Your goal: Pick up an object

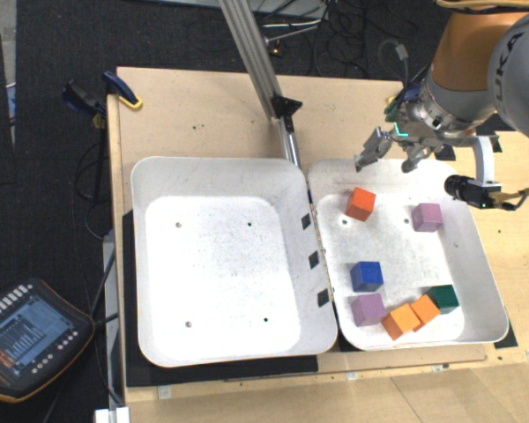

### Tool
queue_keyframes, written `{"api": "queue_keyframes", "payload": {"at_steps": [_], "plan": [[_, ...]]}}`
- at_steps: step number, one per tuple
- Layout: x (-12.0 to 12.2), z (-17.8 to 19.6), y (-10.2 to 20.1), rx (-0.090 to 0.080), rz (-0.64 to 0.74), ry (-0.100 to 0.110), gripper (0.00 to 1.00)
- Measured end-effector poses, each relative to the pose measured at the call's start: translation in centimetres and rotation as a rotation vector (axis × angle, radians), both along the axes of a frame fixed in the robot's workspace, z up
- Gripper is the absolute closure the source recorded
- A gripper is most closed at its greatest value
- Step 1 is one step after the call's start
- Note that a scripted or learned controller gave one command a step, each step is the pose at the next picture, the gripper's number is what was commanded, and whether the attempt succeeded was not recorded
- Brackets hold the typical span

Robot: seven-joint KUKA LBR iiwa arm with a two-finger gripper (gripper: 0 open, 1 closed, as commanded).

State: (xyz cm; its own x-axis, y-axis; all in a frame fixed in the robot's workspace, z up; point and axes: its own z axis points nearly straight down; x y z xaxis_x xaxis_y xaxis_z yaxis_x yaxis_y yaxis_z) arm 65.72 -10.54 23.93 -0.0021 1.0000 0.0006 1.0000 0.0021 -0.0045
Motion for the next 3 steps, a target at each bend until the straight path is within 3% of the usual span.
{"api": "queue_keyframes", "payload": {"at_steps": [1, 3], "plan": [[0.1, 0.3, 0.0, -0.001, 0.001, -0.004, 0.00], [0.2, -12.3, -0.6, -0.001, -0.003, 0.001, 0.00]]}}
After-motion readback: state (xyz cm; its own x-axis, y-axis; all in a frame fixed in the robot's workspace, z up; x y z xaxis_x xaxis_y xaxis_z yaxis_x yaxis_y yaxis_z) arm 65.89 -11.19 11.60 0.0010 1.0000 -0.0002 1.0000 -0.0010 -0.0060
